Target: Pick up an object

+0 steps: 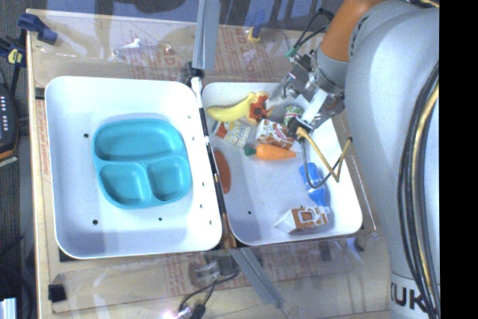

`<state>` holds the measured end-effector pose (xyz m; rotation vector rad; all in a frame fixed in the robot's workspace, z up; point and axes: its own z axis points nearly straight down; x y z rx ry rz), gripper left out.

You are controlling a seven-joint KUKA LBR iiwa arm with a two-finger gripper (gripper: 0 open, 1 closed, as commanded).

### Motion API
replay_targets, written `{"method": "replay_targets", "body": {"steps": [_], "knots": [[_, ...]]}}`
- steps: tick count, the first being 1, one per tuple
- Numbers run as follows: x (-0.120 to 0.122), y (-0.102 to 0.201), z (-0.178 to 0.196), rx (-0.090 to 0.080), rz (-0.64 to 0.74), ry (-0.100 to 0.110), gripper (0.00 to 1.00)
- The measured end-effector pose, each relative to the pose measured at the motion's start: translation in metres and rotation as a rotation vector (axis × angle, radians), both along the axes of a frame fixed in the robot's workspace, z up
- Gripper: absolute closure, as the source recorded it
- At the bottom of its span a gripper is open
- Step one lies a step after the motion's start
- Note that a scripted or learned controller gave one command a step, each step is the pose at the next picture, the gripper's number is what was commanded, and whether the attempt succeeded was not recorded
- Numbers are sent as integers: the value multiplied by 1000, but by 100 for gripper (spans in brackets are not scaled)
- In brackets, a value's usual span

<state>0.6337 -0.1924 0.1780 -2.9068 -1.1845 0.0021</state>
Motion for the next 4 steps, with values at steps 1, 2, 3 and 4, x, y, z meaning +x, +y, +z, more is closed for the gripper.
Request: {"method": "replay_targets", "body": {"steps": [1,2,3,4], "knots": [[0,1,0,1,1,1,0],[0,1,0,1,1,1,0],[0,1,0,1,1,1,0],[0,1,0,1,1,1,0]]}}
